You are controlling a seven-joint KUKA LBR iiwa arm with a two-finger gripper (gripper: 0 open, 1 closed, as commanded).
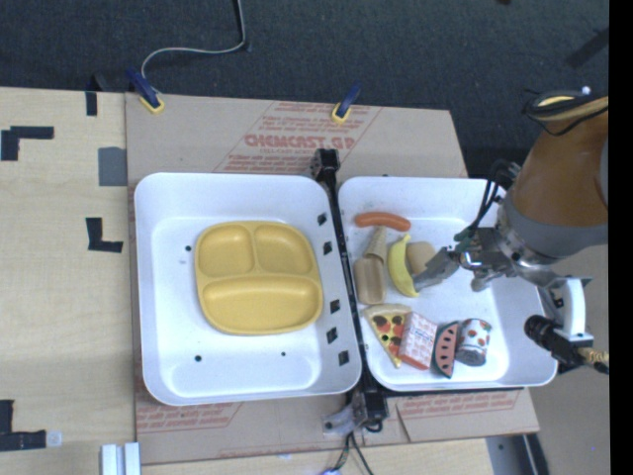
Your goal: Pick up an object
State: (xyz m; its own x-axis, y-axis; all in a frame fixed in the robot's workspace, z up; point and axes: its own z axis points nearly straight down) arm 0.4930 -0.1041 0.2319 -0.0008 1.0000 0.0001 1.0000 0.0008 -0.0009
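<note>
Toy food is crowded in the right shallow white bin (514, 364), so a pick is set up there. Two-finger gripper (432, 273) is lowered beside the yellow plastic banana (401, 268), nothing visibly held; finger spread cannot be told. Yellow compartment plate (259, 276) sits in the left white bin (158, 295).
</note>
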